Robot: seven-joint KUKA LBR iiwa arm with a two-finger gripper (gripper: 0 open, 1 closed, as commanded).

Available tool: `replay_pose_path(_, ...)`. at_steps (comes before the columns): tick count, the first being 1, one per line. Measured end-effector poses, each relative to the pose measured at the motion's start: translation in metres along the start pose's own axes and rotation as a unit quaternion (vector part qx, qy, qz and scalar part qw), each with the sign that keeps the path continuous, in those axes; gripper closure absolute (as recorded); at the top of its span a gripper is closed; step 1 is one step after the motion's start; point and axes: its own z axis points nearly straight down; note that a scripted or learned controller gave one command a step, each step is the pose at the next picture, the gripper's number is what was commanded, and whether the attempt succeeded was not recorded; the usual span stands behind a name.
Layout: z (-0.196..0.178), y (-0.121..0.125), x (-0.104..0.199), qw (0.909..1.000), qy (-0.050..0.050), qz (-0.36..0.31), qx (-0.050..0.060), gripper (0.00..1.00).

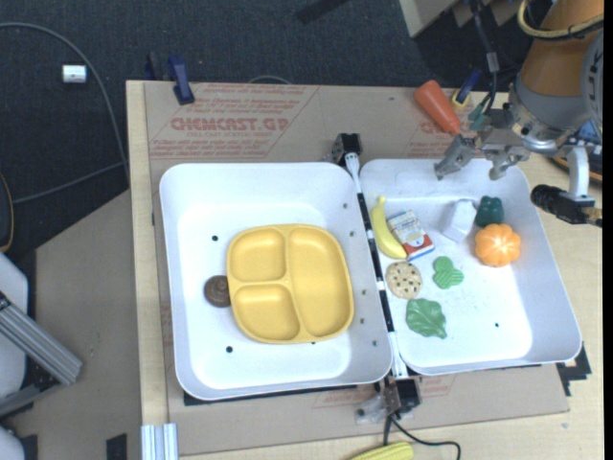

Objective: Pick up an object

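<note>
My gripper hangs over the far edge of the right bin, its two fingers spread open with nothing between them. Below it in that bin lie a banana, a small snack packet, a white cup, a dark green piece, an orange, a cookie and two green vegetable pieces. The nearest things to the fingers are the white cup and the dark green piece.
The left bin holds a yellow divided plate and a brown disc at its left side. An orange tool lies on the cardboard behind the right bin. A black clamp sits between the bins.
</note>
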Motion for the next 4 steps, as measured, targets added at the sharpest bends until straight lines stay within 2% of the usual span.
replay_pose_path(1,0.009,0.011,-0.051,1.0000,-0.001,0.000,-0.002,0.00)
replay_pose_path(2,0.114,-0.018,-0.060,1.0000,0.000,0.000,0.000,0.00)
replay_pose_path(3,0.103,-0.017,-0.059,1.0000,0.000,0.000,-0.002,1.00)
replay_pose_path(4,0.094,-0.021,0.011,1.0000,0.001,-0.001,0.001,1.00)
